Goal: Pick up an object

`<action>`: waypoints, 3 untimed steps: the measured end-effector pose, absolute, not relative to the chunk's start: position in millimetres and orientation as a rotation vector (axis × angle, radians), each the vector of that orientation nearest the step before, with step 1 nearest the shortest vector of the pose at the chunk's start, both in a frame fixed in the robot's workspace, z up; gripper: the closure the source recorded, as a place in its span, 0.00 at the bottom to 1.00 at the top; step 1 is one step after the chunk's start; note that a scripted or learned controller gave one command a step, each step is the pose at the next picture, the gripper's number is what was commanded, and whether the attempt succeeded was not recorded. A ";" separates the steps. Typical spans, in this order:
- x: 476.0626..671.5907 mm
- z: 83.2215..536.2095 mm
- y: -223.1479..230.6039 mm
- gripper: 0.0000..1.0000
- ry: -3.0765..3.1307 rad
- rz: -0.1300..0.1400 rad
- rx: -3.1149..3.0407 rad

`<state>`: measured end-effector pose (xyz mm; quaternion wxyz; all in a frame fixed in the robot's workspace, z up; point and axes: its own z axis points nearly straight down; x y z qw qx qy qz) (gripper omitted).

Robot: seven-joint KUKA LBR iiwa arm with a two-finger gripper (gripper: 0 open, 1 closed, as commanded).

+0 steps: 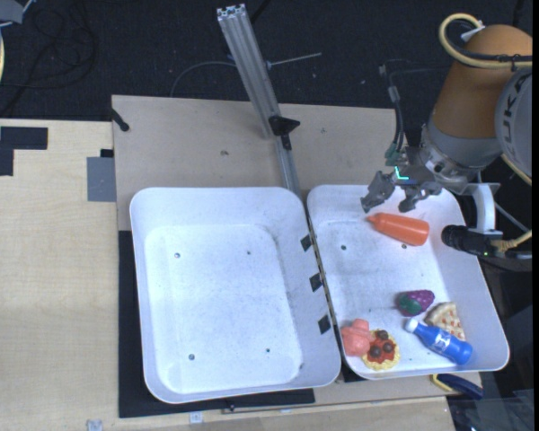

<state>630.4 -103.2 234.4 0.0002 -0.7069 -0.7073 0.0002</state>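
My gripper (395,196) hangs over the far part of the right bin (359,268), fingers spread apart with nothing between them. An orange carrot (401,227) lies in the bin just below and in front of the fingertips, apart from them. Toward the bin's near end lie a purple eggplant-like piece (415,302), a waffle-patterned slice (446,318), a blue bottle (442,341), a pink-red piece (356,337) and a small tart with berries (380,352).
The left bin (216,294) sits beside the right one, joined by black clips (313,281). A slanted aluminium rail (256,79) rises behind the bins. A black cable connector (467,238) juts in over the right bin's right rim.
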 end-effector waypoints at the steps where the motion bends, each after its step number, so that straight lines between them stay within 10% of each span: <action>1: 630.3 234.4 -103.3 0.00 -2.222 0.001 -2.220; 3: 632.8 140.1 -101.8 0.00 -2.219 0.005 -2.219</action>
